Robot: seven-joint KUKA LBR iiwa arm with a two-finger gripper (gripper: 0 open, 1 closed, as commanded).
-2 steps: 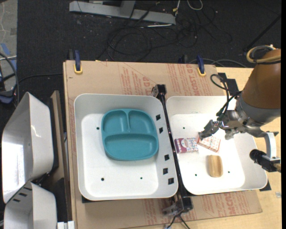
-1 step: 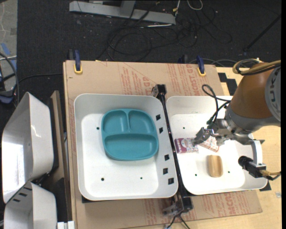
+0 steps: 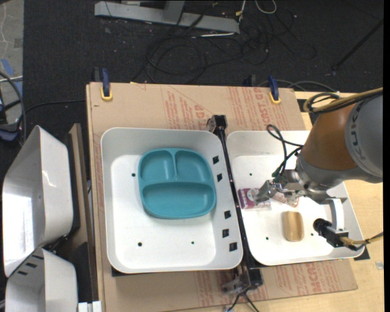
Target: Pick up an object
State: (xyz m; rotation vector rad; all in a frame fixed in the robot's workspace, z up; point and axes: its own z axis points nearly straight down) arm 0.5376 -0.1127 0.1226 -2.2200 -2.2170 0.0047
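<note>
Grey arm (image 3: 368, 137), orange wrist band (image 3: 326, 143), black cables (image 3: 283, 146)

A brown cardboard-covered bench on a dark, speckled floor strewn with cables.

The flat brown cardboard sheet (image 3: 183, 106), printed with faded red lettering, covers the bench top and is pinned at its far edge by a yellow-and-blue clamp (image 3: 106, 85) on the left and a second blue-and-yellow clamp (image 3: 273, 89) further right. Beyond it, the dark floor (image 3: 55, 61) carries loose black cables (image 3: 177, 46) and a flat grey metal bar (image 3: 167, 15) near the top. Off the bench's left side stand white plastic tubs (image 3: 33, 189), tilted. Pale wood (image 3: 372, 201) shows at the right. Lighting is even and bright.
</note>
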